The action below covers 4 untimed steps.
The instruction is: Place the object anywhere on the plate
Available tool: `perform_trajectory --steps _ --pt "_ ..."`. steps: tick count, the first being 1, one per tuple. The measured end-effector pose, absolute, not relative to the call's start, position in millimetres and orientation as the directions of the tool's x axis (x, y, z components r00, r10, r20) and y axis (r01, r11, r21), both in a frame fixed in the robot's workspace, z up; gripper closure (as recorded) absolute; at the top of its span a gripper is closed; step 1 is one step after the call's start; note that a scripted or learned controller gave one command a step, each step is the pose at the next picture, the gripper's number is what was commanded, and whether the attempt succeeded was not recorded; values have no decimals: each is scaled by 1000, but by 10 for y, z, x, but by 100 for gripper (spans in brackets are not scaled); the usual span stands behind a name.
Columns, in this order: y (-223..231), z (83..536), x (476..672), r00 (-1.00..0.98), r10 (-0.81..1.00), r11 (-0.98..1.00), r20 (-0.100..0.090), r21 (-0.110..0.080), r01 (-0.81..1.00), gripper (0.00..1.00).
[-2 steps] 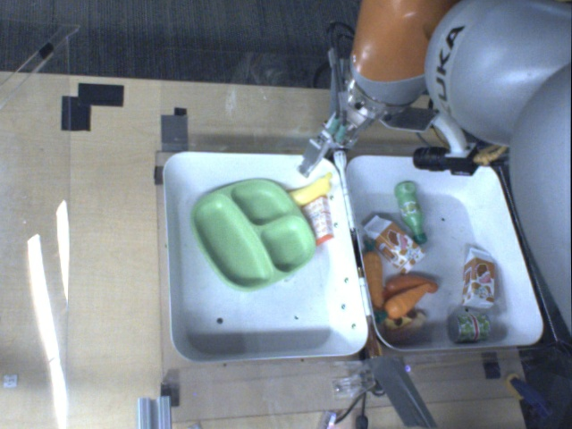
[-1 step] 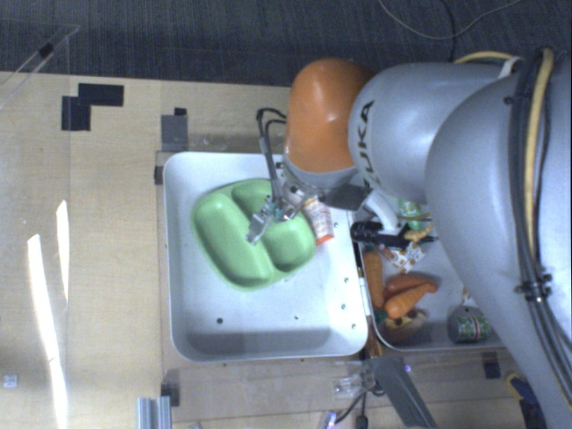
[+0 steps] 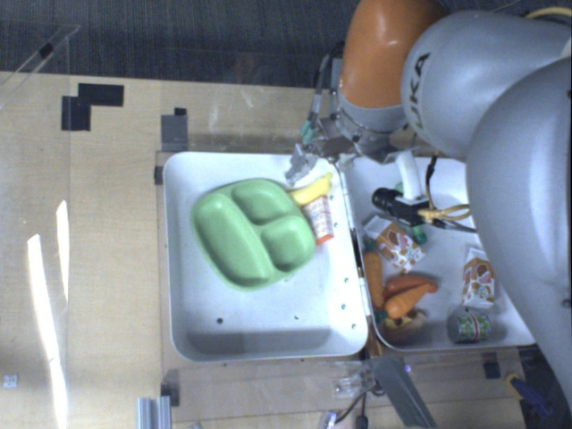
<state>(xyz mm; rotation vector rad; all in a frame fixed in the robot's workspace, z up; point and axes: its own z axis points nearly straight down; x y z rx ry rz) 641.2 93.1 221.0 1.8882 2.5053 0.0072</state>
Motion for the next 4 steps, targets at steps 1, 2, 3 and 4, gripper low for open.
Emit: perform_trajectory --steps 1,2,3,4 --pt "953 2442 6572 -184 983 184 0 7 983 0" --pt "1133 1413 6085 -221 975 221 1 3 975 0" --pt "1359 1079 5475 70 998 -70 6 76 995 0" --pt "1568 1069 5254 46 999 -46 -3 64 997 0"
